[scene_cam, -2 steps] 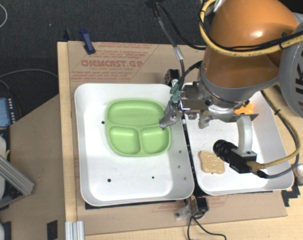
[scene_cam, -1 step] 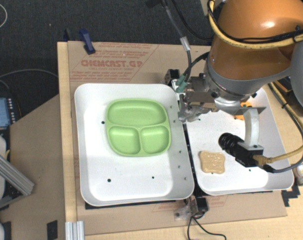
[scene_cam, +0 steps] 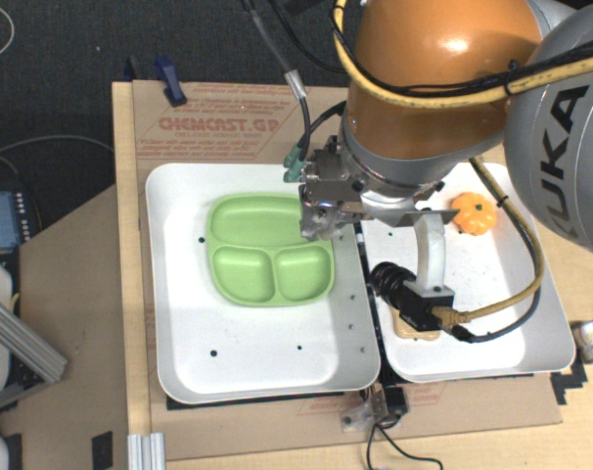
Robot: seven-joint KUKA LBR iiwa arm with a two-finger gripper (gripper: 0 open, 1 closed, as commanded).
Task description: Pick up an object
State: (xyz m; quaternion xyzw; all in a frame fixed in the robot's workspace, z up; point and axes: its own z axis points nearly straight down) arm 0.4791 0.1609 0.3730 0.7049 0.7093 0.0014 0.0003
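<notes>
A pale green divided plate (scene_cam: 267, 250) lies in the left bin (scene_cam: 179, 331), toward its upper right. My gripper (scene_cam: 316, 225) hangs over the plate's right rim, close to the wall between the two bins. The wrist covers most of it. A small orange pumpkin-shaped object (scene_cam: 473, 213) sits in the right bin (scene_cam: 531, 341) near its upper part, beside the arm. Nothing shows held at the gripper.
The big orange wrist band and grey arm cover the upper part of the right bin. A cardboard sheet (scene_cam: 218, 116) lies behind the bins with a blue clip (scene_cam: 169, 79) at its far edge. White floor shows in the left bin's front half.
</notes>
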